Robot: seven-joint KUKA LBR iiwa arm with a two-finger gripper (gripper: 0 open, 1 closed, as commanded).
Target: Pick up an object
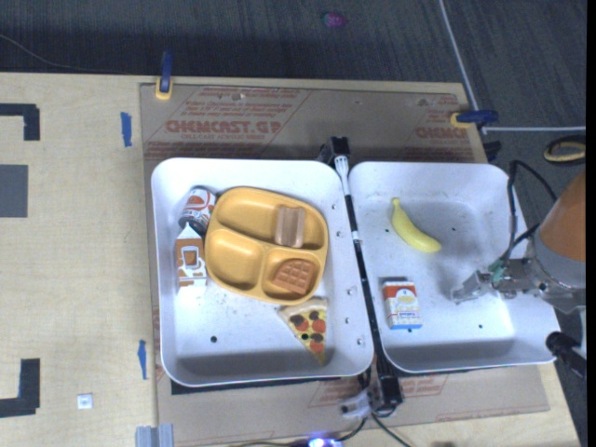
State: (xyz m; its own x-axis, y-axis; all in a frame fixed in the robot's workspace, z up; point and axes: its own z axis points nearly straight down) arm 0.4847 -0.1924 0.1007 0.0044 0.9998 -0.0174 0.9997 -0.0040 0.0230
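Observation:
In the right bin (484, 343) lie a yellow banana (413, 228) near the back and a small red, white and blue carton (402, 304) at the front left. My gripper (468, 289) reaches in from the right edge, low over the bin floor. It sits to the right of the carton and below the banana, apart from both. Nothing shows in its grasp.
The left bin (242, 357) holds a yellow divided plate (233, 254) with toy food, a can (196, 209), a small orange carton (190, 261) and a pizza slice (310, 325). A black divider (352, 240) runs between the bins. Cables hang at the right.

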